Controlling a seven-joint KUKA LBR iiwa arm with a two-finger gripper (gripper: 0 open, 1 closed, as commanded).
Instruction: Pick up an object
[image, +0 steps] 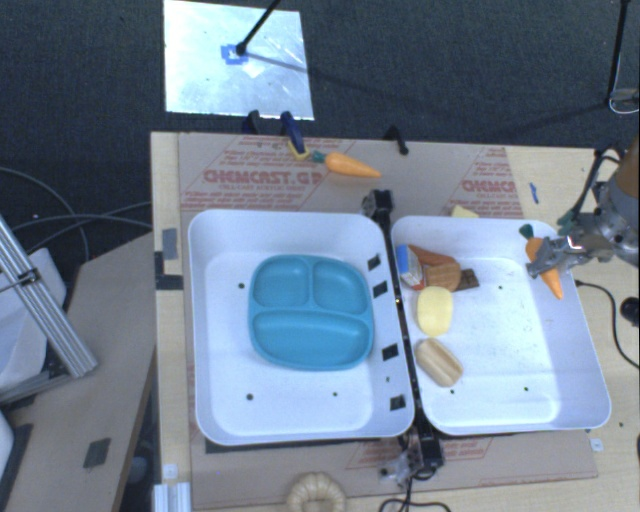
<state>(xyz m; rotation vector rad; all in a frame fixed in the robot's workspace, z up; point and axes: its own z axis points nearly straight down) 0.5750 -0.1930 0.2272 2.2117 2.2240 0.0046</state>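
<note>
My gripper (560, 256) reaches in from the right, over the right rim of the right bin (500, 400). An orange toy carrot (552, 280) with a green top sits directly beside or under it at the bin's right wall; whether it is gripped is unclear. Further left in the same bin lie a pale yellow rounded piece (434, 310), a tan bread-like piece (438, 362) and a brown item with a blue-and-white end (432, 268).
The left bin (220, 400) holds a blue divided plate (310, 310). A second carrot (345, 163) lies on the bench behind the bins, and a small yellow piece (463, 211) sits behind the right bin. A ring-shaped item (318, 492) lies at the front edge.
</note>
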